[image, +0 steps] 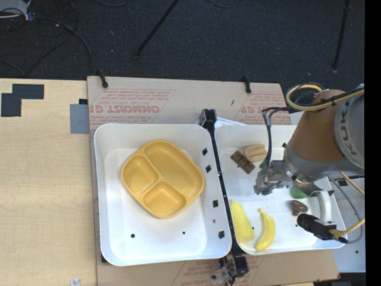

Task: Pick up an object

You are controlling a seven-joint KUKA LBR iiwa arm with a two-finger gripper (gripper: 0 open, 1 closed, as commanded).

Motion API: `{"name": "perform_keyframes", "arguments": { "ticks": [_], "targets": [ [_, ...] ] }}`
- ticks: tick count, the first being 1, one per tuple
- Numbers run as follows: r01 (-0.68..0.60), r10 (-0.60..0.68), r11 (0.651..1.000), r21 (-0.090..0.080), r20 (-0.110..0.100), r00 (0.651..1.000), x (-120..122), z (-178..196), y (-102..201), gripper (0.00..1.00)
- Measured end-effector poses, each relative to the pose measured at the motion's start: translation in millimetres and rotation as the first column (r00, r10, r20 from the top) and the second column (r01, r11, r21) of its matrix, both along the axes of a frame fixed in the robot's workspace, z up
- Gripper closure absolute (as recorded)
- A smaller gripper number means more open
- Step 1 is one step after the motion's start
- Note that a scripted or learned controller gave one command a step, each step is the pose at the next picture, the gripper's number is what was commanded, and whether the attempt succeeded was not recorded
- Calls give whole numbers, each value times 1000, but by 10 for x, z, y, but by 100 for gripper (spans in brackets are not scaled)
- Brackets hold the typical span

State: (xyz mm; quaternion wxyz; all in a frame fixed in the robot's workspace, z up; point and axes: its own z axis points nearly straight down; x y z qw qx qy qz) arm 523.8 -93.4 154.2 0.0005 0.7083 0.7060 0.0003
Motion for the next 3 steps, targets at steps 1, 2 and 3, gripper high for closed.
{"name": "perform_keyframes", "arguments": {
  "ticks": [1,2,3],
  "targets": [
    [-4,4,1000,1,0,1000,-15,430,33,100],
    [-4,4,1000,0,1,1000,-8,844,25,100],
    [-8,8,1000,3,-5,1000,-104,919,548,100]
  ]
}}
